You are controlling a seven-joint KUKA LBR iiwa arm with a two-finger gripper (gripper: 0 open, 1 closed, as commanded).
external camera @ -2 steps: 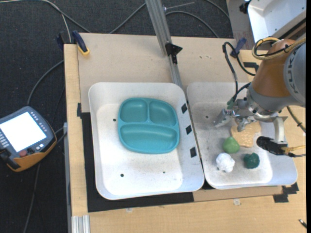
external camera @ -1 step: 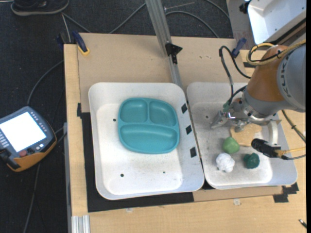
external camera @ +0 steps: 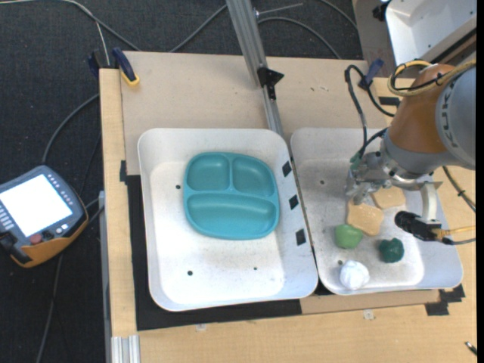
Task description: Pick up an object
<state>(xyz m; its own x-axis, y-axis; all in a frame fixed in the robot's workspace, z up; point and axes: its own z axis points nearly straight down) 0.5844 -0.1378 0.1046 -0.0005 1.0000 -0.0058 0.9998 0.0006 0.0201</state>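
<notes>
Your gripper [external camera: 363,193] is hovering in the right bin [external camera: 327,157], just above the tan block [external camera: 365,218]; its grip state is unreadable. You should be descending squarely over the block.

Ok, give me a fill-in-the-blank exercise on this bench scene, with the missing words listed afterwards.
1. The teal divided plate lies in the ____ bin as the camera sees it.
2. The plate has ____ compartments.
3. The gripper hangs over the ____ bin, above the tan block.
4. The white ball lies nearest that bin's ____ edge in the view.

Missing words: left; three; right; lower
</notes>
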